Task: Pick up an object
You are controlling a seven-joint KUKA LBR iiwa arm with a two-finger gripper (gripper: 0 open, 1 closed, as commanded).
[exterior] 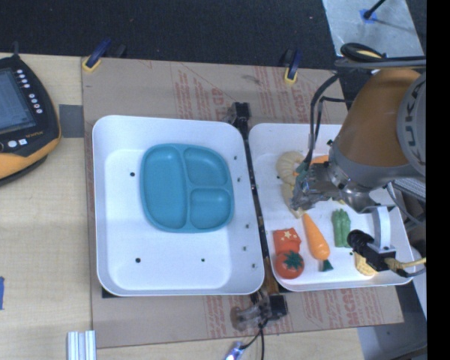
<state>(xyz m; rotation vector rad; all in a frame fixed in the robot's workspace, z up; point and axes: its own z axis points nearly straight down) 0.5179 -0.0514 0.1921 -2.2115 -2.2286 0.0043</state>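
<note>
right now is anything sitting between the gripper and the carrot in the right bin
Nothing visible does. The gripper is low in the right bin, just above and left of the carrot, with bare white floor between them. The red block and tomato lie to the carrot's left, off that line.

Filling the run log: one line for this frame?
arm: over right bin | gripper: low beside carrot, fingers unclear | grasp: none seen | left bin: blue divided plate
</note>
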